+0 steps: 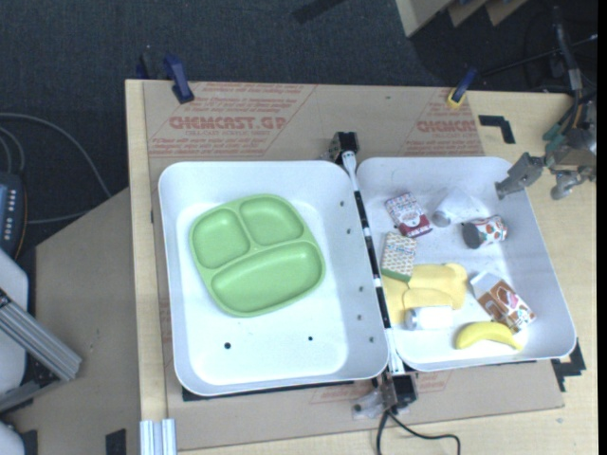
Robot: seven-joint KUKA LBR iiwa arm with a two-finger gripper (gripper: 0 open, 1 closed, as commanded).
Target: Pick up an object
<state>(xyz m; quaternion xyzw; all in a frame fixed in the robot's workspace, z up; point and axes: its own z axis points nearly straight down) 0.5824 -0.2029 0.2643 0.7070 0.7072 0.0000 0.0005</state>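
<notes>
The end effector point(536, 176) hangs at the upper right corner of the right bin point(560, 297), over its rim, with its two fingers spread apart and nothing between them. All objects sit in that bin, clear of it. Nearest is a small red and white can point(484, 230) lying on its side, with a crumpled clear wrapper point(460, 204) just beside it. A red and white carton point(408, 214) lies further left, toward the dividing edge. Below it, a patterned packet point(398, 254) touches a yellow cloth point(432, 285). A white tube point(432, 318) lies under the cloth's lower edge. A banana point(487, 336) rests near the front rim, and a brown box point(503, 301) sits just above it, close to the right wall. Open floor remains along the bin's top edge and upper right. The left bin point(180, 282) holds a green divided tray point(256, 254), with bare floor all round it. Both bins meet along a hinged seam on the table point(285, 112).
</notes>
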